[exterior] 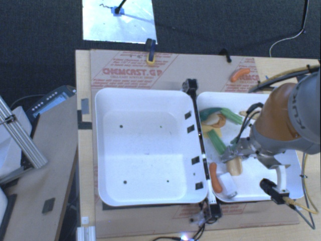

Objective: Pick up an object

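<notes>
While the gripper (232,154) sits low among items crowding the right bin (296,187), finger state is unclear.

Left bin (145,149) lies open; toys (216,140) crowd the right bin (251,194).

The KUKA arm (296,119) is a bulky rounded body — a grey shell with a broad orange band (278,114) above the wrist — with dark cables (247,122) looping along its side, a paler grey wrist section below, and a small black fitting with yellow wiring near its lower edge.
</notes>
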You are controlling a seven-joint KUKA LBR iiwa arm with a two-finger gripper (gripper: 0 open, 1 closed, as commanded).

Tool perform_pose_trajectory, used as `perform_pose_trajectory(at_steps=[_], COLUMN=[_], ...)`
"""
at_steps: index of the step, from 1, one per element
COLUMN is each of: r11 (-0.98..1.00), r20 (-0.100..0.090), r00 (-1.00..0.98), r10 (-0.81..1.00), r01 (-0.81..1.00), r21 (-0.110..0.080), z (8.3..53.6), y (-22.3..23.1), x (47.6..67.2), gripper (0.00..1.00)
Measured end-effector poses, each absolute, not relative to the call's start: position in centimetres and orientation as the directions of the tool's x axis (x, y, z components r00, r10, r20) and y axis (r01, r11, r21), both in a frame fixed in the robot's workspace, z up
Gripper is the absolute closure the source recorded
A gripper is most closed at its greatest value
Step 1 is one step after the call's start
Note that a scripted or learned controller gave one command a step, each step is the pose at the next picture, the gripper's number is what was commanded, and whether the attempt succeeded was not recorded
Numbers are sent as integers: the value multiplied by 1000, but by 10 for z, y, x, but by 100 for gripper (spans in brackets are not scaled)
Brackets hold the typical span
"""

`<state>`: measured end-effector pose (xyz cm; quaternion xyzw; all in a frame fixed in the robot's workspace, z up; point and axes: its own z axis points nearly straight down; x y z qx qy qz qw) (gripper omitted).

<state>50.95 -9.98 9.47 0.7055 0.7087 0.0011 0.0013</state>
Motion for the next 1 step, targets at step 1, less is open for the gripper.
perform_pose_trajectory(at_steps=[1], r11=[13], r20=[3], r00=[-13], r10=[1000], r01=[1000], r21=[13], z=[190], y=[-29], x=[544], gripper=[100])
